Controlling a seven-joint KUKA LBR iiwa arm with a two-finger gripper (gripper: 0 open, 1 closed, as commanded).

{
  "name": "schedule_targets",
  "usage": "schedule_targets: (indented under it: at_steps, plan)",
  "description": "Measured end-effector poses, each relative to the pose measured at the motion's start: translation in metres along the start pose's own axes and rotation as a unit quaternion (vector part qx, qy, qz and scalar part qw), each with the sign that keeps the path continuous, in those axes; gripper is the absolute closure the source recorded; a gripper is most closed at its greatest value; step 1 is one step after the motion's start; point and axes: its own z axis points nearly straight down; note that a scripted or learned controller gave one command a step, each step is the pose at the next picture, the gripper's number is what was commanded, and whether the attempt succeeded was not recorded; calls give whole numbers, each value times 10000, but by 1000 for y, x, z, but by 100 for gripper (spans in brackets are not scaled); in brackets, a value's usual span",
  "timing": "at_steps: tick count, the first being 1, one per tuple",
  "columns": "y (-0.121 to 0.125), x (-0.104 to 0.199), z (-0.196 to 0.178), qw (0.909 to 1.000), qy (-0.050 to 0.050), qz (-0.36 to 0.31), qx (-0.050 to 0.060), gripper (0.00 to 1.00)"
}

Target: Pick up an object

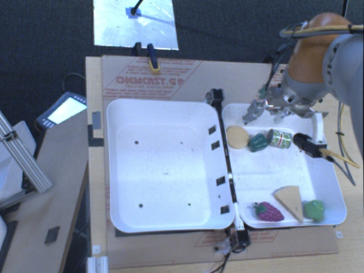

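My gripper [263,108] hangs over the far edge of the right bin [327,181]; whether it is spread or pinched I cannot tell. Just near it lie a tan round piece [238,136], a green pepper [257,142] and a small can [280,138]. Nearer the front sit a grape bunch [268,211], a tan wedge [290,200] and a green ball [314,210]

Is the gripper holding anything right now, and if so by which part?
Nothing is held. The gripper hangs above the right bin, nothing between its fingers.
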Motion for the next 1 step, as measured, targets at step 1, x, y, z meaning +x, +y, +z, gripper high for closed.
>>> schedule_targets:
  at_steps: [1]
  plan:
    - [-3, 0, -4, 10000, 8, 3, 47, 100]
